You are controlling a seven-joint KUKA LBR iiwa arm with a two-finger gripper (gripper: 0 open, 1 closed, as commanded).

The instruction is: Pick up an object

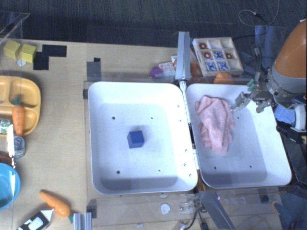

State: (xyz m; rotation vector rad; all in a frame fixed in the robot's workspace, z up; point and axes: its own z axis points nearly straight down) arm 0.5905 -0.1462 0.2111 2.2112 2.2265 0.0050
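While the arm reaches in from the right, you see the gripper (247,99) over the right bin (268,171), its fingers (238,103) spread apart with nothing between them. One fingertip sits at the right edge of the pink cloth (216,123). A blue cube (135,138) lies in the left bin (103,176), well apart.

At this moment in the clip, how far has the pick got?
Nothing looks picked yet. The pink cloth lies crumpled on the floor of the right bin, and the blue cube sits alone in the left bin. In hand: the gripper is at the cloth's upper right edge, with nothing visibly between its fingers. Left: closing on an object and lifting it.
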